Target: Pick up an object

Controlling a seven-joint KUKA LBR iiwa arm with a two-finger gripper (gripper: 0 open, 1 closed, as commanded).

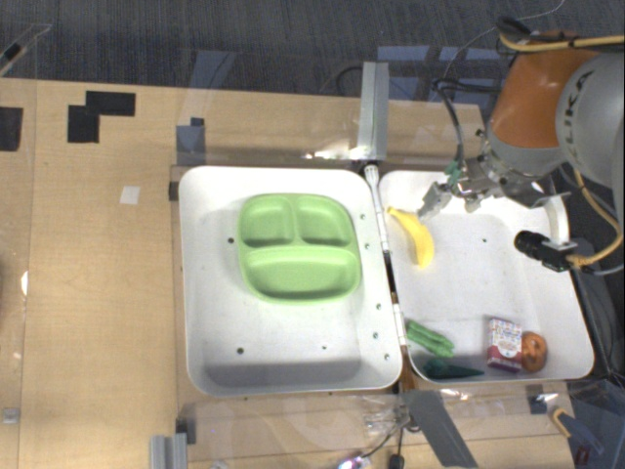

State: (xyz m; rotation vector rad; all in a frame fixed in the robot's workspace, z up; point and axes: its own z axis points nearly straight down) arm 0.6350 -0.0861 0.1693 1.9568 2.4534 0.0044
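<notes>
— Banana (414, 234): lying loose on the floor of the right bin (547, 291), near its upper left corner, close beside the wall shared with the left bin (210, 272). Curved, yellow, apart from everything else.

— Likely the easiest pick then, with open floor around it. What else in there?

— Down along the near edge: a green pod-like piece (430, 338), a darker green thing (451, 368) below it, a small printed packet (505, 343) touching a reddish round fruit (533, 352). Crowded into a row, so harder to take singly. Green divided plate (297, 245) alone in the left bin.

— And the tool (457, 191)?

— Hanging over the right bin's far edge, just right of the banana, apart from it. Nothing seen between the fingers. Too small and cluttered to tell whether spread wide or closed narrow.

— Next move, by guess?

— Shift left and down over the banana.
</notes>
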